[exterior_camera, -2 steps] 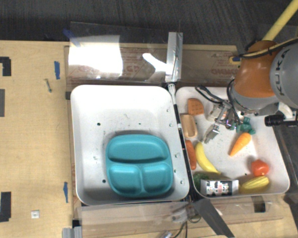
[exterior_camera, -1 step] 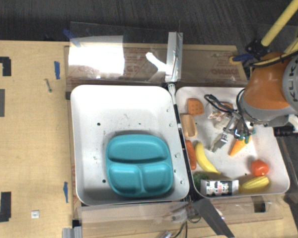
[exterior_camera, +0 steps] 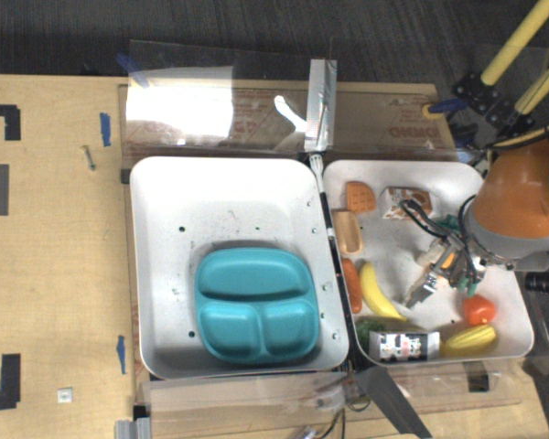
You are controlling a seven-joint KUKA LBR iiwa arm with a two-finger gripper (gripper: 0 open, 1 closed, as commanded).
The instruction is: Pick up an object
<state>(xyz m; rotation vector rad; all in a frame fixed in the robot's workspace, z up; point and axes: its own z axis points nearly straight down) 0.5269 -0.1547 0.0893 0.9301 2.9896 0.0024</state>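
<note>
My gripper (exterior_camera: 424, 277) hangs low over the middle of the right bin (exterior_camera: 508, 355), open, with bare bin floor between its fingers. It is just right of a yellow banana (exterior_camera: 378, 291) and left of a red tomato (exterior_camera: 479, 311). The grey arm with its orange band (exterior_camera: 522, 195) reaches in from the right. Other objects in this bin are a dark can with a white label (exterior_camera: 404, 344), a yellow fruit (exterior_camera: 469, 337), an orange carrot-like piece (exterior_camera: 351, 284), a tan block (exterior_camera: 348, 231), an orange-brown bread piece (exterior_camera: 359, 197) and a small green item (exterior_camera: 370, 326).
The left bin (exterior_camera: 165, 208) holds a teal divided tray (exterior_camera: 254, 302) toward its front. A metal divider post (exterior_camera: 319, 108) stands behind the seam between the bins. Cables and yellow rods (exterior_camera: 522, 35) lie at the upper right.
</note>
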